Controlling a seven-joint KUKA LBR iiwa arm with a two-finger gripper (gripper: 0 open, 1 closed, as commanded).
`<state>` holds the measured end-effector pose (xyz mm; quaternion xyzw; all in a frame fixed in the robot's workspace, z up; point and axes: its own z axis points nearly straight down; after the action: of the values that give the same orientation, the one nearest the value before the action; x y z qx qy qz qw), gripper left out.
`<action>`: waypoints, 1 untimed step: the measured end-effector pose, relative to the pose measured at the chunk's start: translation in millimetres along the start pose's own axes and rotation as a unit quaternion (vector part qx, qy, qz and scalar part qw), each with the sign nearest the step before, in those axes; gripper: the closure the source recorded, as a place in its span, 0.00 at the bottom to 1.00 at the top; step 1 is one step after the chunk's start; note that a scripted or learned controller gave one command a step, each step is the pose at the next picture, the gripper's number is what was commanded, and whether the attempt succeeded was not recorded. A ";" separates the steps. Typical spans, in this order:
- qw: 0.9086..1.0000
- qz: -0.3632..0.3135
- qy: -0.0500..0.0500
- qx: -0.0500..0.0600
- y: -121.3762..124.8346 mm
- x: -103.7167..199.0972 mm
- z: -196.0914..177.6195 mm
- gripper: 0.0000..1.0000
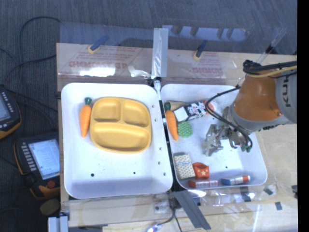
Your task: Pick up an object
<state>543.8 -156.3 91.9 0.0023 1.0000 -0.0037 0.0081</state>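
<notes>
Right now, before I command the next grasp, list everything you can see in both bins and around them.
Left bin: 1, white, left half of bench.
Right bin: 1, white, right half of bench.
Divided tray: 1, yellow, middle of the left bin.
Carrot: 1, orange with green top, left bin, beside the tray's left edge.
Second carrot: 1, orange, right bin, along its left wall.
Round scrubby thing: 1, green, right of that carrot.
Card: 1, white and black, top of right bin.
Patterned block: 1, beige, lower right bin.
Small red item: 1, beside the block.
Markers: 2, red-tipped, front wall of right bin.
Arm: 1, grey and orange, from the right.
Gripper: 1, grey metal, over right bin.
</notes>
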 end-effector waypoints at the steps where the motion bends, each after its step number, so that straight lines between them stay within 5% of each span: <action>1: 0.996 -0.085 0.007 -0.004 -54.7 59.1 -5.0 1.00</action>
<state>484.4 -210.7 96.3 -0.0822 0.9966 -0.0005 0.0006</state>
